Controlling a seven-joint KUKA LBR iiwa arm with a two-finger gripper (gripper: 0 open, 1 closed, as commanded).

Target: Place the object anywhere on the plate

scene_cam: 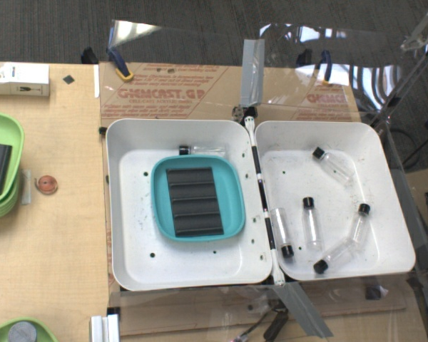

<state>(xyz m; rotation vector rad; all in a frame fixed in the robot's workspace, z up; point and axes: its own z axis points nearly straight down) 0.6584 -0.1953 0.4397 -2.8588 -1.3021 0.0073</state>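
A teal square plate (232,191) lies in the middle of the left white bin (128,219), with a black ridged insert (194,201) on it. Just behind the plate, a clear vial with a black cap (198,150) lies on the bin floor, apart from the plate's rim. The right white bin (385,191) holds several more clear, black-capped vials, among them one at the back (332,162), one in the middle (310,221) and one along the dividing wall (279,232).
On the wooden bench to the left there are a green tray (3,137), a small orange disc (47,184) and a white box (18,80). Cardboard (171,91) and clear plastic shields (321,45) stand behind the bins.
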